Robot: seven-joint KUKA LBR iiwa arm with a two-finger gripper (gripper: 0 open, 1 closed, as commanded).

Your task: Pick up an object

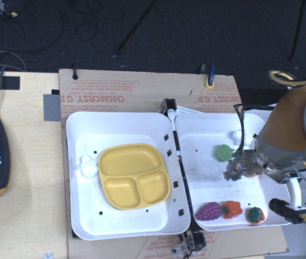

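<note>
Two white bins sit side by side on the table (28, 96). The left bin (77, 198) holds one yellow divided plate (134, 175) and one small white object (88, 168). The right bin (206, 136) holds four toy foods: green grapes (223, 152), purple grapes (209, 211), an orange pepper (231, 209) and a green-topped strawberry (256, 215). The gripper (236, 171) hovers just beside the green grapes; whether it is clenched or released cannot be told.

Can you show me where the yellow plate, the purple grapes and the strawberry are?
Plate (121, 163): camera view, top compartment.
Grapes (209, 211): camera view, middle of bunch.
Strawberry (256, 215): camera view, red body.
</note>
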